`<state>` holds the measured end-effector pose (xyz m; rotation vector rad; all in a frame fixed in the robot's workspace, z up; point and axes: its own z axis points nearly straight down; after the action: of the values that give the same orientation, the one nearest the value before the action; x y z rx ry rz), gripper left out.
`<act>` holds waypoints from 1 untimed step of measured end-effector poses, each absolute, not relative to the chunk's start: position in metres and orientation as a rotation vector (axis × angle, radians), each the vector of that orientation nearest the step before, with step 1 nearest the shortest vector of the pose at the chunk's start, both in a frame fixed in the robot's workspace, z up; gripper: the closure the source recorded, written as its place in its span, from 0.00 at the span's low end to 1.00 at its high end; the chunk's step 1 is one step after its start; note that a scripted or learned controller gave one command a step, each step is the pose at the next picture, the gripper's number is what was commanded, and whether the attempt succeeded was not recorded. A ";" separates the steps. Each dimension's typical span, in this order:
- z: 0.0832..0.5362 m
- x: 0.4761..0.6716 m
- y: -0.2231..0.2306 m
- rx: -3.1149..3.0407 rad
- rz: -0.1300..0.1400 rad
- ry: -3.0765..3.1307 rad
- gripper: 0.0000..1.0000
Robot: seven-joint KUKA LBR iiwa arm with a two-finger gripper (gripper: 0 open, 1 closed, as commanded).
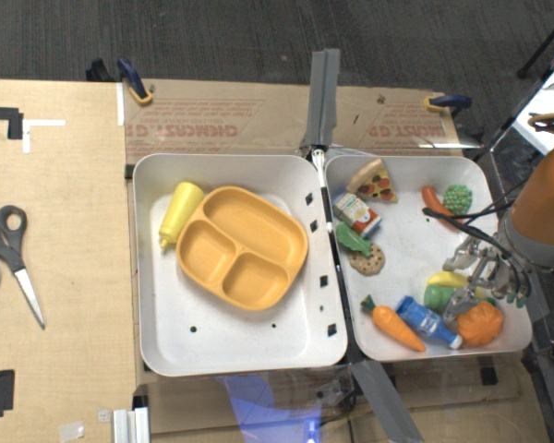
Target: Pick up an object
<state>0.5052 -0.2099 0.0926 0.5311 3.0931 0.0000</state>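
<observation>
Two bins sit side by side on the counter (55, 247), and all the action is in the right bin (415, 363). The hand (475, 284) is low in that bin's near right corner, right over a cluster of toy food: a yellow-green piece (440, 291), an orange pumpkin-looking toy (481, 324) and a blue bottle (427, 320) just left of the pumpkin. A toy carrot (396, 329) lies beside the bottle, further from the hand.

My guess is the yellow-green piece or the pumpkin is the target, since both are touching or nearly under the hand. These look like hollow plastic play food, so light, stiff and a bit slick. Rounded shapes like the pumpkin probably squirt out sideways if pinched off-centre, so I'd take it across its widest middle. The bottle would be easier, grabbed across its narrow body.

As for the hand itself, it's a tangle of metal and cable from this angle, so I honestly can't tell how far it's spread, or whether it has anything. It looks to be touching the yellow-green piece, but nothing is clearly gripped.
</observation>
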 end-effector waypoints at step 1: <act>0.095 0.482 -0.181 0.480 -0.003 3.089 0.00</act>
<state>0.4822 -0.1814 0.0951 0.4796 3.0892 -0.0029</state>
